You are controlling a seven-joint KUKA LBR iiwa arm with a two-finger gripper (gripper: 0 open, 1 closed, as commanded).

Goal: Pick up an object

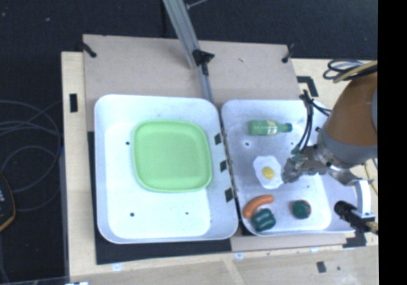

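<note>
Camera view: your gripper (291, 169) touches the white-and-yellow fried-egg toy (268, 172); grip state unreadable, you've lifted nothing.

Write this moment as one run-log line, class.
arm: over right bin | pincer: beside fried egg | in bin: green bottle, sausage | left bin: green plate

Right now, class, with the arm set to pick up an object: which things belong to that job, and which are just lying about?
Job:
gripper
fried egg
green bottle
sausage
green block
green ball
right bin

Lying about:
green plate
left bin
metal pole
</note>
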